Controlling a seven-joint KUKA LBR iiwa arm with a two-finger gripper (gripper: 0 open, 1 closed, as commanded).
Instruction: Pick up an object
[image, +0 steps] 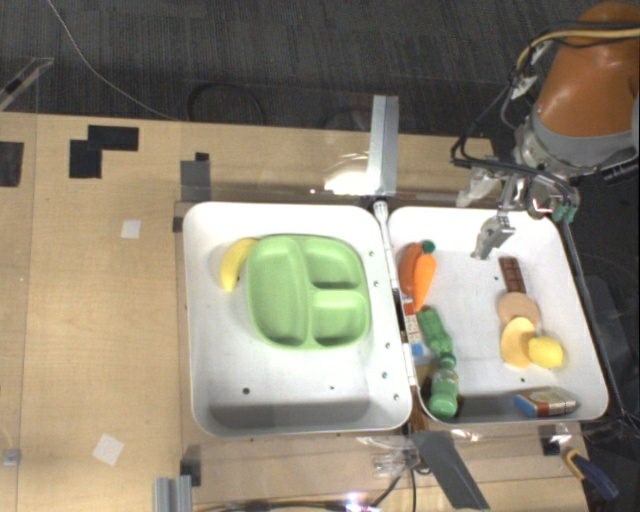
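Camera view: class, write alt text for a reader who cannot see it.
The end effector hangs over the right bin, which holds a carrot, a green bottle and other small items. The left bin holds a green divided tray and a banana.

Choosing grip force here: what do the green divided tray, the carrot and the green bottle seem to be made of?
Green divided tray: likely moulded plastic, matte, with an even pale green colour and rounded compartment edges.
Carrot: probably a plastic toy, with flat uniform orange and a smooth surface.
Green bottle: looks like glossy plastic; it is too small to be sure.
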